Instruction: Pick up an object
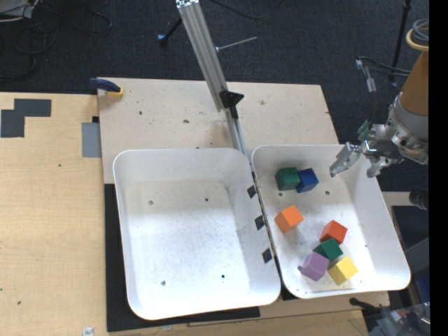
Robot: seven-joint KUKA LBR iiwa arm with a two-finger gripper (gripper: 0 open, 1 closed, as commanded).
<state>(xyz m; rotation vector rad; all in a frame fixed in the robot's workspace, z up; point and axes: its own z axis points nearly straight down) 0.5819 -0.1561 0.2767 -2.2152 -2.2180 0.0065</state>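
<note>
The grey arm with its orange-tan band [418, 82] is seen reaching in from the right edge of the view, its wrist held above the upper right corner of the right-hand shallow white bin [383, 215]. The two-finger metal gripper [358, 161] is pointed leftward and slightly downward, and it is poised over the bin's upper right rim, apart from every block. Its jaws are seen spread, one finger [343, 161] reaching out to the left and the other hanging nearer the wrist, and nothing is held between them. Seven small blocks are scattered in the right-hand bin. A dark green cube [287, 178] and a blue cube [306, 180] are set touching side by side near the upper left of that bin, to the left of the gripper. An orange cube [288, 218] lies alone near the bin's left wall. Toward the lower right, a red-orange cube [334, 232], a second green cube [327, 250], a purple cube [314, 265] and a yellow cube [342, 270] are gathered in a tight cluster. The left-hand shallow white bin [140, 187] sits just beside the first on the pale wooden bench [49, 187], and a slanted aluminium bar [205, 51] rises behind the two bins.
</note>
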